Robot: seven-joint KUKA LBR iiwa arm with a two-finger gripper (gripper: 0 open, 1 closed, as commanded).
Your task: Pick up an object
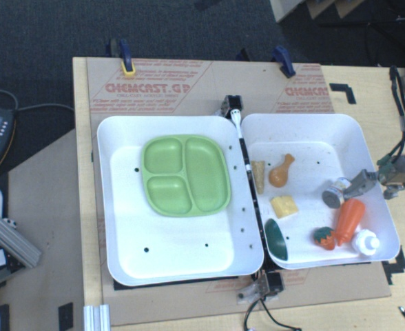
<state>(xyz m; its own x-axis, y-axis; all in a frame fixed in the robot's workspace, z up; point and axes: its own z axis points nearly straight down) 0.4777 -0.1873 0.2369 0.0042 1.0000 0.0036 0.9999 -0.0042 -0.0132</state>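
Orange carrot (348, 220) just beneath our gripper (335, 195), inside the right bin (313, 131), our grip state unreadable, we noted.

Loose objects in the right-hand bin, toward the lower right of the frame

An orange carrot (348, 219) lies on a slant near the right wall, its green top (322, 236) at the lower left end. A white bottle (366, 242) sits just beside it, lower right. A grey metal piece (335, 194) rests just above the carrot. Toward the left wall lie a tan drumstick (281, 171), a pale cracker (259, 174), a yellow cheese block (284, 207) and a dark green piece (276, 239).
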